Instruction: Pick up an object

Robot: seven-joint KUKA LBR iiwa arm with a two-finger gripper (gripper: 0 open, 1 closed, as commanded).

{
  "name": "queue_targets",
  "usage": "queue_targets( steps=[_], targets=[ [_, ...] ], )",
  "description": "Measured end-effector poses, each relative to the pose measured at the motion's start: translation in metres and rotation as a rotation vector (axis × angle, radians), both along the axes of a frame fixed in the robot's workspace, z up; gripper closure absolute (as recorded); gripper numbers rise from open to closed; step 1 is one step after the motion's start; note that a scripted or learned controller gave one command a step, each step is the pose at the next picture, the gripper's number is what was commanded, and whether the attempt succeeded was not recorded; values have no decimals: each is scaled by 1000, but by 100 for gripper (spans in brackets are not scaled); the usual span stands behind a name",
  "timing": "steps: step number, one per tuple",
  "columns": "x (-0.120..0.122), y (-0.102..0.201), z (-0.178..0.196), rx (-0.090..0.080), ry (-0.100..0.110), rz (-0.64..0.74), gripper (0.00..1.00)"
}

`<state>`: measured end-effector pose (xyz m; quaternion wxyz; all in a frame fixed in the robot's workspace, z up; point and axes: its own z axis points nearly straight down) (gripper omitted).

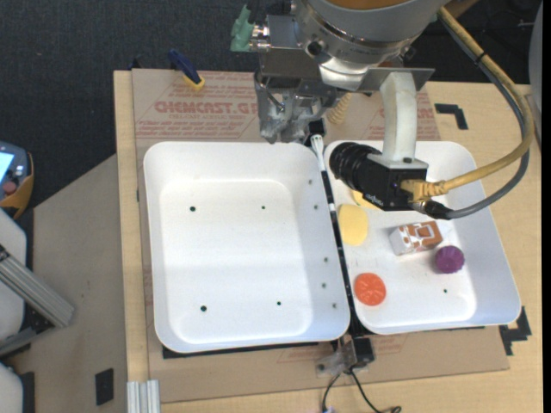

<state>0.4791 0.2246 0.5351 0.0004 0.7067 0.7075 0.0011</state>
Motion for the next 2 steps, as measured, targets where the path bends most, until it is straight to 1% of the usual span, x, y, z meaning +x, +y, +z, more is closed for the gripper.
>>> queue_targets(
  steps=[2],
  targets=[
    [0, 0, 0, 0, 0, 0, 100]
  ],
)
